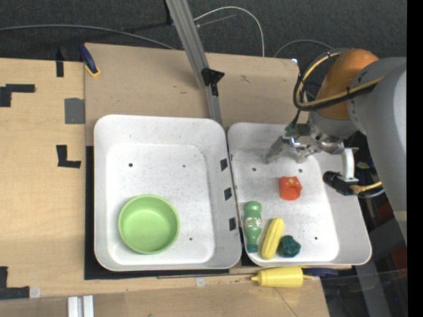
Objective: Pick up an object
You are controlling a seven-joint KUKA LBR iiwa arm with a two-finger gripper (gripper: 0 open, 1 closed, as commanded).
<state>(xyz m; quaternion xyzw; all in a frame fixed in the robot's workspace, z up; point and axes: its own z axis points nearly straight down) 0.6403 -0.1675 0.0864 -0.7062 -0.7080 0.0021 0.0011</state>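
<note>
In the right bin (344,240) a small red object (289,187) lies near the middle. A green bottle (252,220), a yellow oblong object (271,237) and a dark green lump (289,246) cluster at the bin's front left. My gripper (289,153) hovers over the back of this bin, just above and behind the red object. Its fingers are spread open and hold nothing. The left bin (109,144) holds a light green bowl (149,223) in its front left corner.
A yellow object (281,277) lies on the bench just in front of the right bin. A grey metal pole (192,38) slants down to the gap between the bins. Cables loop behind the arm at the back right.
</note>
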